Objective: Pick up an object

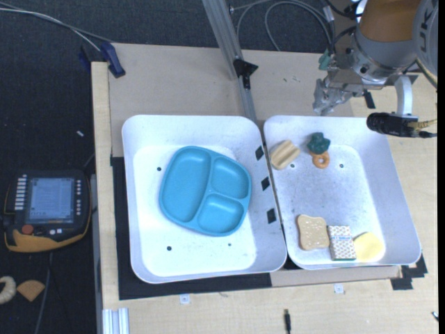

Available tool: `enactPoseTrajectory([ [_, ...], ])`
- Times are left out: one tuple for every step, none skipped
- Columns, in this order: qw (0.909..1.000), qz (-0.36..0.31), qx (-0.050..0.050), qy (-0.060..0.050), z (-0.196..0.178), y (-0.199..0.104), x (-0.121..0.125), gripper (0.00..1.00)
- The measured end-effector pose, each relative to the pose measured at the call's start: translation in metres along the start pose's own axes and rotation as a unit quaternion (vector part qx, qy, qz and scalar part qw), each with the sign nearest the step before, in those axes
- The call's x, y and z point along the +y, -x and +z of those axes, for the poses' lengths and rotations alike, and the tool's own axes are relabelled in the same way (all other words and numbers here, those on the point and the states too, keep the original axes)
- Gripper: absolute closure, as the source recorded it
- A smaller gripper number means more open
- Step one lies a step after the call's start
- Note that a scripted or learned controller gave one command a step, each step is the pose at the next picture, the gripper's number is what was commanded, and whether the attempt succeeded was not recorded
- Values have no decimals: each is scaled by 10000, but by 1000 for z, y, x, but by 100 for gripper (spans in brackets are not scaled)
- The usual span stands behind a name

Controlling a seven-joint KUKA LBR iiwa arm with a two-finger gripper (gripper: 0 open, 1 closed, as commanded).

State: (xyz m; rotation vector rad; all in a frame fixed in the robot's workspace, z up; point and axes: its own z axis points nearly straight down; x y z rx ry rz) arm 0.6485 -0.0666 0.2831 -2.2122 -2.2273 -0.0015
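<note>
Right bin [389,186]: holds all the small objects, none picked up yet.
Arm [393,19]: above the bin's far edge; approach step, I judge.
Gripper [327,103]: fingers look pressed together, nothing between them.
Nearest object: green piece [319,143], just below; next move needs opening and descent.

My bench [188,82] is pale wood, set on a dark carpeted floor [49,82] that runs along its left and far sides. A grey metal post [221,26] slants across the bench's far edge, thin cables [278,12] loop over the carpet behind it, and a blue clamp [111,58] grips the far left corner. On the floor to the left lies a handheld control pendant [47,204] with a lit screen.
</note>
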Motion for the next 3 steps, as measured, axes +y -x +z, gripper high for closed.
enactPoseTrajectory([
  [10000, 3, -2, -4, 2, -50, -5, 100],
  [10000, 5, -1, -15, 29, -101, -9, 100],
  [10000, 4, 1, -4, 31, -153, -11, 100],
])
